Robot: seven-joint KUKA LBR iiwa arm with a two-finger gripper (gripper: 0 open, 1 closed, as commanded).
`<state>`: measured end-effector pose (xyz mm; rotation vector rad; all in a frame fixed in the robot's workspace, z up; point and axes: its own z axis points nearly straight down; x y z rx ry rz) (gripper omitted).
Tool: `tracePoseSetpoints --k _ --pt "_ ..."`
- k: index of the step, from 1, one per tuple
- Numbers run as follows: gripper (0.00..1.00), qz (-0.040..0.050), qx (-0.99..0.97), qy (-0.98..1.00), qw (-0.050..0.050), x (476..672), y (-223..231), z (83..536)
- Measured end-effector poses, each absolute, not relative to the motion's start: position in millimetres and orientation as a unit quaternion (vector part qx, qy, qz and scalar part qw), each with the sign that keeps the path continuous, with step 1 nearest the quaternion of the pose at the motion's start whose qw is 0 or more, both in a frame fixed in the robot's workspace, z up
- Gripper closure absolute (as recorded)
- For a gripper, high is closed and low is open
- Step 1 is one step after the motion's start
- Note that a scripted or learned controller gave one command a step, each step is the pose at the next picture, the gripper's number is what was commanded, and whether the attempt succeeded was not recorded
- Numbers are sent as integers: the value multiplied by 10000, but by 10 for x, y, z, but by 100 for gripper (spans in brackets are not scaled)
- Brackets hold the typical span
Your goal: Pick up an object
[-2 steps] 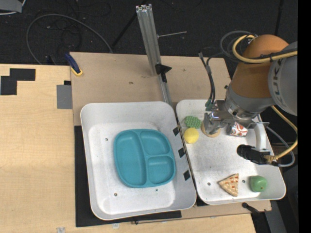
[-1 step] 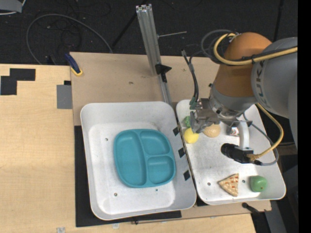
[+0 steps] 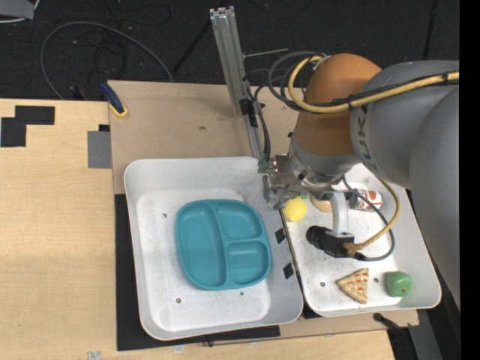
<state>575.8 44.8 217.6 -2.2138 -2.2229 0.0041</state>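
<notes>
- The gripper (image 3: 280,192) is seen lowered at the left edge of the right bin (image 3: 319,277), close to the wall next to the left bin (image 3: 150,276).
- A yellow ball (image 3: 295,211) is observed in the right bin, just beside the gripper on its near side; contact cannot be confirmed.
- How far the gripper is open cannot be told, and no hold on any thing can be confirmed.
- A pizza slice (image 3: 354,285) and a green block (image 3: 398,283) are noted near the right bin's front edge, well apart from the gripper.
- A teal divided plate (image 3: 223,244) is recorded lying flat in the left bin.

No legible text or labels
</notes>
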Motion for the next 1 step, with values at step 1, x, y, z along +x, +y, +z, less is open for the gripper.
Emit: tracePoseSetpoints --k 1 --pt "100 10 -7054 -7088 17 5749 937 2153"
